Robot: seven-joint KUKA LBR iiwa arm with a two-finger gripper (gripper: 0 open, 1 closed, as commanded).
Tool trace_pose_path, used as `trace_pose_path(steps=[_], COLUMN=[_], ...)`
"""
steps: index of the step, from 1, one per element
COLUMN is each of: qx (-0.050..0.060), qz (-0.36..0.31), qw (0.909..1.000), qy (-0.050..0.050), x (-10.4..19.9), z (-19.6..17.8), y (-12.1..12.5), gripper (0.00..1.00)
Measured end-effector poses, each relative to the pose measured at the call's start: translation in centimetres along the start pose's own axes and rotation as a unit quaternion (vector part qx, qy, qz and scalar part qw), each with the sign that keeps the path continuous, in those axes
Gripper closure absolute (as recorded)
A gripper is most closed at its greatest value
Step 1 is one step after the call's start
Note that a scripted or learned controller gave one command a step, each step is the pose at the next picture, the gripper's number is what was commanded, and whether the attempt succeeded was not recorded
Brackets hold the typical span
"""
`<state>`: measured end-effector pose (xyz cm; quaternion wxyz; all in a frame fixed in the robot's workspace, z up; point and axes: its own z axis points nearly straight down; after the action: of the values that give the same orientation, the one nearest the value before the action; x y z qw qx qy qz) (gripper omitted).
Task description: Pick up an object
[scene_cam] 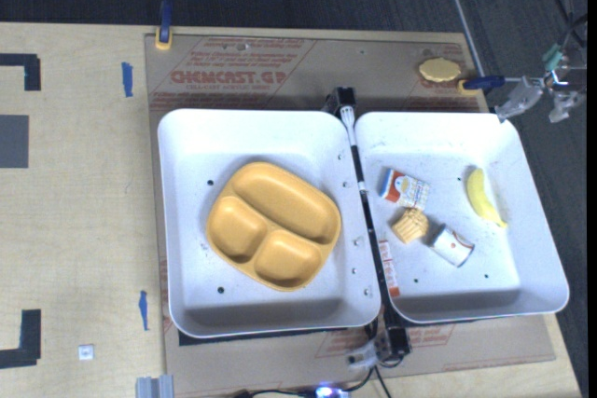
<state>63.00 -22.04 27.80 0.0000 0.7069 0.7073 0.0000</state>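
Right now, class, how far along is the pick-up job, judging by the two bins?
Nothing looks done yet. The banana, carton, cracker-like piece and small can all lie in the right bin; the yellow tray sits in the left bin. Nothing is in hand. Reaching, grasping and lifting all remain.

Looking down on my bench [75, 200] now: two white bins side by side. The left bin [187, 144] carries a yellow three-compartment tray [272, 225], sitting at a tilt near the middle. Over in the right bin [522, 284] there's a banana [484, 197] along the far right side, a small red-and-white carton [403, 188] towards the left wall, a tan waffle-like piece [409, 225] just below it, and a little white-and-red can [451, 246] just beside that. Beyond the bins, a round tan cookie-like thing [439, 70] lies on the cardboard sheet [242, 75].
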Motion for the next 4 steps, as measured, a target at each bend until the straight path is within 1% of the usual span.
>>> trace_pose_path(steps=[1,2,3,4], qx=[0.000,-0.001,-0.001,-0.005], qz=[0.000,0.001,0.000,0.001], qw=[1.0000,1.0000,1.0000,1.0000], qy=[0.000,0.000,0.001,-0.002], x=[-0.3,3.8,8.5,8.3], z=[11.6,19.2,19.2,18.1], y=[-5.4,-9.7,-14.6,-14.4], gripper=[0.00,0.00,0.00,1.00])
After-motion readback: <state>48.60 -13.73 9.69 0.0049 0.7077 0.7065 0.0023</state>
